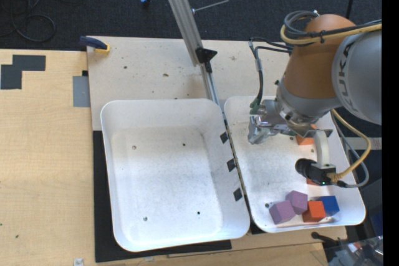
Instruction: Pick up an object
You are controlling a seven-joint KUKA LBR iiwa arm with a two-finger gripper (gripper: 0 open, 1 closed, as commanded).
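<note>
- Right, the arm [330, 65] hangs over the right bin [262, 196], its gripper [260, 129] low near that bin's upper left, well apart from the blocks.
- The grip itself I cannot tell from here; nothing shows caught in it.
- Left bin [124, 134] sits alongside.
- The targets huddle in the right bin's near corner: purple block [282, 212], a second purple block [298, 201], orange block [315, 210], blue block [330, 204].
- They touch, so I'd descend on an outer one, square to its faces.
- An orange scrap [305, 141] peeks beside the wrist; the bin's rim crowds that corner.
</note>
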